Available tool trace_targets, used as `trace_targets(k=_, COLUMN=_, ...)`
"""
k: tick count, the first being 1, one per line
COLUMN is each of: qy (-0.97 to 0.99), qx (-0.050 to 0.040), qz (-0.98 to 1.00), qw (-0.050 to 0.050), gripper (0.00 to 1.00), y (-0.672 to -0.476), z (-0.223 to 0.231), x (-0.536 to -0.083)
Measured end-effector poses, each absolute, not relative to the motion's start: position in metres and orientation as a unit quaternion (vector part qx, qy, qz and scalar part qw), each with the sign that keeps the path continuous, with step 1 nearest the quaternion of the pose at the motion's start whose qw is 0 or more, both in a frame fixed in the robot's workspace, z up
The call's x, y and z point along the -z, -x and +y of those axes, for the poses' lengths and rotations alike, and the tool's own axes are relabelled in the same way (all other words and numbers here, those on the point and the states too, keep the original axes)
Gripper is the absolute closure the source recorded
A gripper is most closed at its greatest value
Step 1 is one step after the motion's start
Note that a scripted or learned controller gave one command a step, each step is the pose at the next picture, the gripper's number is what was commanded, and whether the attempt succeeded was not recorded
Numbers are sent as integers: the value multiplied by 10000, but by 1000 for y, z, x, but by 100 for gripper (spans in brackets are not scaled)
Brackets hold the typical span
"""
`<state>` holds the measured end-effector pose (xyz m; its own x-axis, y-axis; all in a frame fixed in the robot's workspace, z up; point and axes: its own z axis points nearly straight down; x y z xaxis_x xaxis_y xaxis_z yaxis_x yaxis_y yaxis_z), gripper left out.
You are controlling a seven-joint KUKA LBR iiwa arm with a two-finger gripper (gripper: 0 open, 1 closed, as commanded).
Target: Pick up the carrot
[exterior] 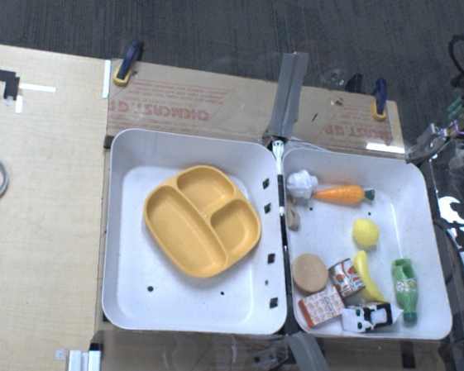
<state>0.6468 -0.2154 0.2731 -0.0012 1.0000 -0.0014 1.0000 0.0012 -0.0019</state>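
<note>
so far nothing is done: the carrot (pixel 338 193) lies flat near the far wall of the right bin (pixel 429 213), beside a white crumpled object (pixel 301 183). the whole pick remains, and i cannot tell the gripper's state.

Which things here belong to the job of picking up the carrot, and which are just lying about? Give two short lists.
Belongs to the job:
carrot, in the right bin

Just lying about:
yellow plate, in the left bin
lemon
banana
green bottle
cookie
white crumpled thing, beside the carrot's tip
</note>
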Motion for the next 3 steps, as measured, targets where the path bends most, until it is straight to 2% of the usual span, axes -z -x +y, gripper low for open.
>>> trace_targets(k=1, qy=6526, qx=-7, qz=-7577, qw=-2, gripper=0, y=-659, z=-168, x=-181)
trace_targets(k=2, qy=6119, qx=-3, qz=-7909, qw=-11, gripper=0, y=-659, z=-133, x=-93)
trace_targets(k=3, qy=6118, qx=-24, qz=-7910, qw=27, gripper=100, y=-658, z=-133, x=-101)
